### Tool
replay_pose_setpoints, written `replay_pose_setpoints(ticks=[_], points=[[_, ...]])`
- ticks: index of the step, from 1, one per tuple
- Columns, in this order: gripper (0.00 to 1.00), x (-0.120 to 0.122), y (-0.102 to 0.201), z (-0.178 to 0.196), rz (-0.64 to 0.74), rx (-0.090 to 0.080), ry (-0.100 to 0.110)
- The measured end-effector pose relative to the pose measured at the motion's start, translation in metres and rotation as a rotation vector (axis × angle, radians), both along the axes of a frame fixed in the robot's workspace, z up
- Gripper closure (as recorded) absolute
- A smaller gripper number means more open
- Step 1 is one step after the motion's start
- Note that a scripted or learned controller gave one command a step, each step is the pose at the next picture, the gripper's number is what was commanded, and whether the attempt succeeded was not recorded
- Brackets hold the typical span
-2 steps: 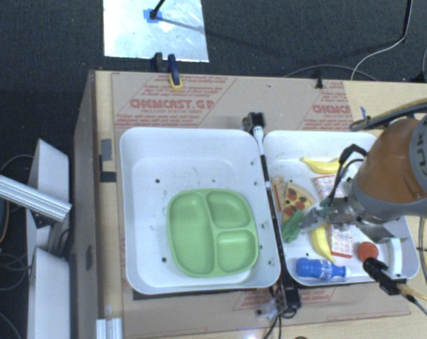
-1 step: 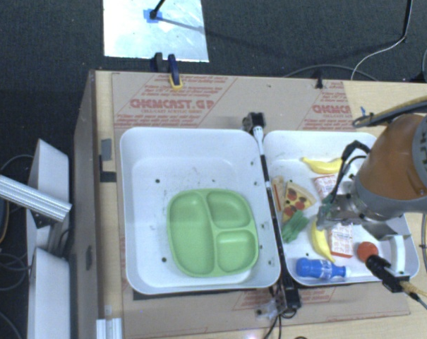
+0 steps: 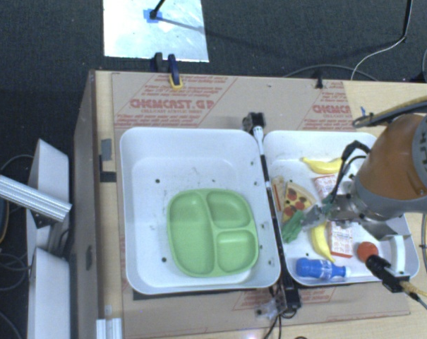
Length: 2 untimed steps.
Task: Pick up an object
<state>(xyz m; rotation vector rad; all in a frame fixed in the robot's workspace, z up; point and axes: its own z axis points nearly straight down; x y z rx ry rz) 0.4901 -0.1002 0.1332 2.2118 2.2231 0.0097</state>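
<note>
The claw point(image 3: 317, 216) sits low in the right bin point(image 3: 284, 147), over a pizza slice point(image 3: 295, 200), green piece point(image 3: 293, 226) and banana point(image 3: 320, 240); its grip state cannot be determined. A green tray point(image 3: 213, 233) occupies the left bin point(image 3: 149, 154).

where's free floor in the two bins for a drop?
Left bin: bare floor behind and left of the green divided plate. Right bin: a small bare strip at the back, behind the banana. Its front is crowded: pizza slice, blue bottle, gripper among them.
</note>
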Motion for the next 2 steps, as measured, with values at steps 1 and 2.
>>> replay_pose_setpoints(ticks=[1,2], points=[[1.0,0.0012,0.0003,0.0105,0.001,0.001,-0.003],[0.0,0.0012,0.0003,0.0104,0.002,0.0,-0.003]])
